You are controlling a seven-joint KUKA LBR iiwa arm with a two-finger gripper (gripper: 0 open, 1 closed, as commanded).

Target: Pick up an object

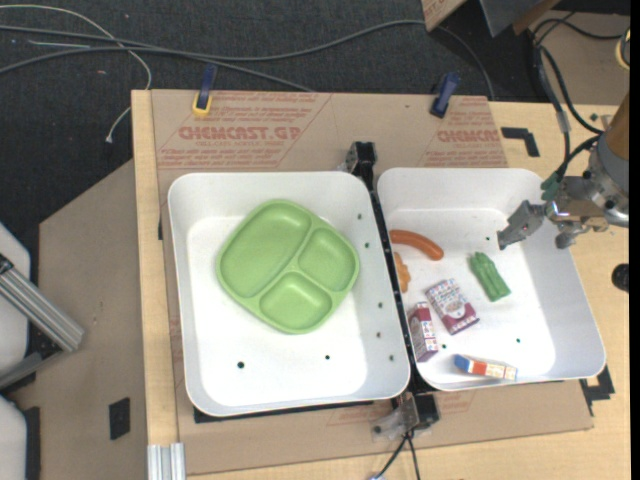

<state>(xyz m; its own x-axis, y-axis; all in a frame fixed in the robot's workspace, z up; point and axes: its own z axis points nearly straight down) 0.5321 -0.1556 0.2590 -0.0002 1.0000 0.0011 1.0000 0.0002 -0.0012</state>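
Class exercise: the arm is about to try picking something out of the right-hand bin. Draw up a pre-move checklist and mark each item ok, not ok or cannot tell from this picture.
1. Gripper carries nothing yet: ok, nothing shows between its fingers.
2. Gripper is over the right bin: ok, at its upper right part.
3. A target lies apart from its neighbours: ok, the green block has white floor all round.
4. Other items are equally free: not ok, the snack packet touches the dark bar.
5. Orange sausage is clear of the bin wall: not ok, it lies close to the divider.
6. Gripper height above the floor: cannot tell.
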